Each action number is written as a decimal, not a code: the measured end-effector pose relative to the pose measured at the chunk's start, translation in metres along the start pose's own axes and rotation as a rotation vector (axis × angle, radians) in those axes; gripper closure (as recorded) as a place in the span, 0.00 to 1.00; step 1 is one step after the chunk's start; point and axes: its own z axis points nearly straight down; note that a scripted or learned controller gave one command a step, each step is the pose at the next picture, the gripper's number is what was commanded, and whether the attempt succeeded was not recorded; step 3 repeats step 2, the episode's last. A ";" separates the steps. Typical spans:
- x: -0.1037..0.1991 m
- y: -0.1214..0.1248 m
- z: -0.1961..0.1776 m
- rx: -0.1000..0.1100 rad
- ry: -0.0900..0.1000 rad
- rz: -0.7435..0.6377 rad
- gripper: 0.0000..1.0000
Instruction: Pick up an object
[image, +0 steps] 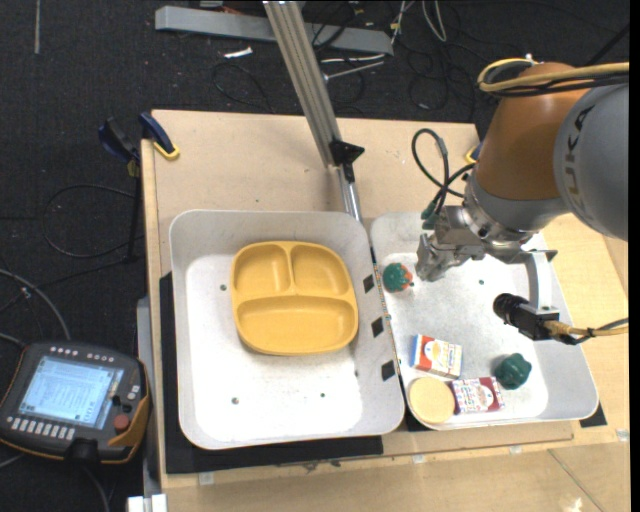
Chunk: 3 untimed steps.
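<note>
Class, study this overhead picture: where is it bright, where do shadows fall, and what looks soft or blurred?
Camera view: even light, both white bins bright without harsh glare; the yellow tray casts a soft shadow at its lower edge; the floor stays dark; the arm's orange band, nearest the lens, looks slightly soft.

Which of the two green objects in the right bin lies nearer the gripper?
The green object at the right bin's left edge, just beside the gripper. The other green object sits lower, toward the bin's near right corner.
</note>
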 end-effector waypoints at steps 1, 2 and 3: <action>0.055 0.000 -0.006 -0.003 0.001 -0.001 1.00; 0.108 -0.017 -0.010 0.000 0.001 -0.002 1.00; 0.108 -0.017 -0.010 0.000 0.001 -0.002 1.00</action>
